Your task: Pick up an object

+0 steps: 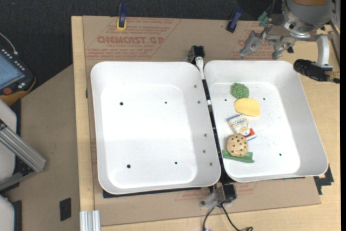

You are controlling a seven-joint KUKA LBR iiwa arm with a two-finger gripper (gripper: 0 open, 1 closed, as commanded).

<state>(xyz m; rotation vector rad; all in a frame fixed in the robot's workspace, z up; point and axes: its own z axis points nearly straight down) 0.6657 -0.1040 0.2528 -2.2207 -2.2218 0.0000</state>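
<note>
Your targets crowd the right bin's point(303, 111) left side: green piece point(239, 90), yellow piece point(248, 107), small packet point(240, 125), cookie point(237, 145). The gripper point(265, 46) hangs spread and empty beyond the far rim. Touching neighbours may foul your grasp.

smooth, faintly glossy white plastic in both bins point(146, 70); matt brown cardboard point(162, 35) printed in red beneath them; pale wood-look bench point(54, 116); rough, crumbly-looking cookie point(237, 145); smooth yellow piece point(248, 107); bumpy green piece point(239, 90); dull grey metal gripper point(264, 47).
</note>
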